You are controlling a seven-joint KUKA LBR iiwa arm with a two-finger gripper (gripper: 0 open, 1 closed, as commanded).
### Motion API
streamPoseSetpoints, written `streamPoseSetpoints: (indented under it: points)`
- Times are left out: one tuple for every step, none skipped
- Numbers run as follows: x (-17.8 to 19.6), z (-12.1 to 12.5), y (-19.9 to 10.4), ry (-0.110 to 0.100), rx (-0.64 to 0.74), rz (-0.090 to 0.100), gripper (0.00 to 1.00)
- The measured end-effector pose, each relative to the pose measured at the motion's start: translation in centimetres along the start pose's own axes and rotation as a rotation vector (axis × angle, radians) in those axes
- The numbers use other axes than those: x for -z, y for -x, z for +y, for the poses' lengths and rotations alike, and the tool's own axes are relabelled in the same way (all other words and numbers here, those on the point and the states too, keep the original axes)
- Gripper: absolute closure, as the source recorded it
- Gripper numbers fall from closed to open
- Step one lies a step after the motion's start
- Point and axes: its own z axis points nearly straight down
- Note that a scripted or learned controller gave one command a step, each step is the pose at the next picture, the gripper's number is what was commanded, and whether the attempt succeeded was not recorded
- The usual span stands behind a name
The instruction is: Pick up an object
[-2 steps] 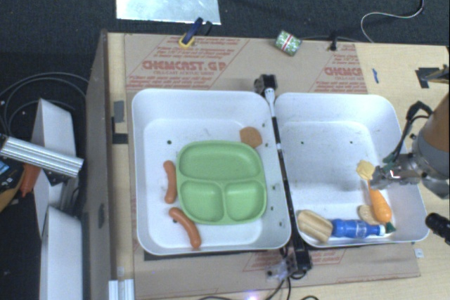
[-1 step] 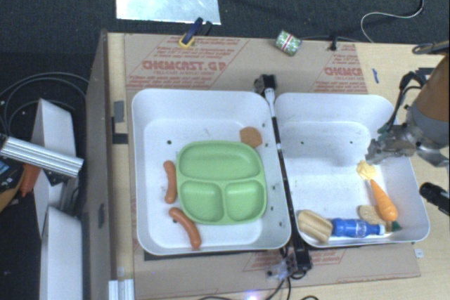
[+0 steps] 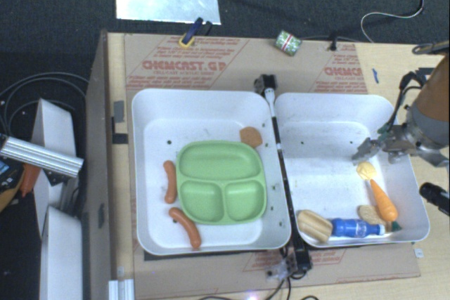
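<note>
Arm: the KUKA arm [image 3: 432,105] comes in from the right edge, wrist leaning over the right bin [image 3: 316,123].

Gripper: the gripper [image 3: 378,149] hangs low over the right bin's right half, just beside the yellow piece [image 3: 365,169]. I see two dark fingers splayed apart with nothing between them, so I call it released, grasping nothing.

Nearest target: that yellow piece sits just near of the fingertips, and the toy carrot [image 3: 384,200] runs on from it toward the near right corner.

Other right bin choices: a blue bottle [image 3: 355,227] lies along the near wall, with a bread roll [image 3: 314,225] to its left and a small tan piece [image 3: 368,213] just above the bottle.

Left bin: the left bin [image 3: 158,119] carries a green divided plate [image 3: 222,180], two toy sausages, one left of the plate [image 3: 169,181] and one at its near left [image 3: 187,227], and a brown round piece [image 3: 250,136] at the plate's far right corner.

Progress: early, I judge. Nothing is lifted and every object rests on a bin floor.

Left to do: drop onto a target, likely the yellow piece or the carrot, clench on it, and raise it off the bin.

Watch for: the yellow piece and carrot lie touching or nearly so, and a sloppy descent could nudge both.
</note>
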Motion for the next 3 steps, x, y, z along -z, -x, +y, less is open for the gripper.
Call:
streamPoseSetpoints:
  points:
    - [-6.2,-0.8,1.4,-0.003,-0.002,0.001,0.00]
    - [1.2,-5.4,1.4,0.001,-0.003,-0.001,0.00]
    - [-7.3,-3.9,1.4,0.000,-0.003,0.000,0.00]
